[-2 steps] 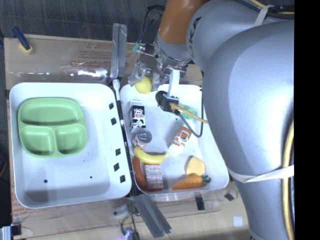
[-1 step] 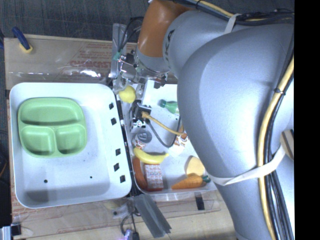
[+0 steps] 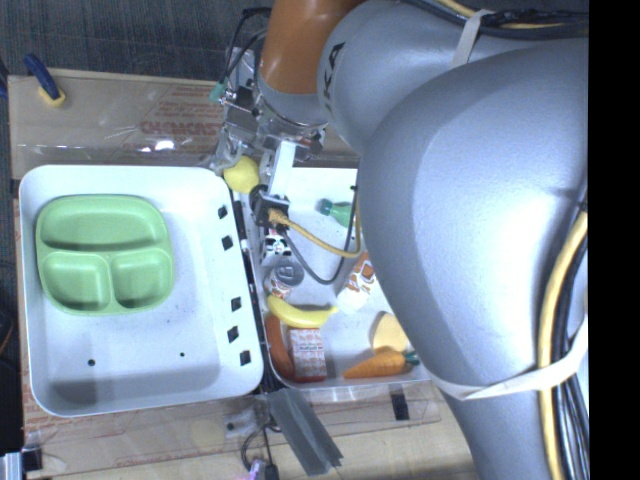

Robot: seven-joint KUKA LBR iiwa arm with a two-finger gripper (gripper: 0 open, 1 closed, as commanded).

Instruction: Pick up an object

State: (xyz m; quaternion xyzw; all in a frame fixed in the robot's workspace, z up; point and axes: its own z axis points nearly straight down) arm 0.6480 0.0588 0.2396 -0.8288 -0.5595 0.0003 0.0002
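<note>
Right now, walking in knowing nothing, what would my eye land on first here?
The huge grey arm with its orange band looms over the right side, reaching down to the right bin. The left bin holds a pale green divided tray. The right bin is crowded: a banana and a carrot stand out.

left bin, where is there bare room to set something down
The left bin has bare floor between the green tray and its near wall, plus a strip between the tray and the bin's right wall. The right bin is crowded: banana, carrot, can and packet, with the arm over it.
</note>
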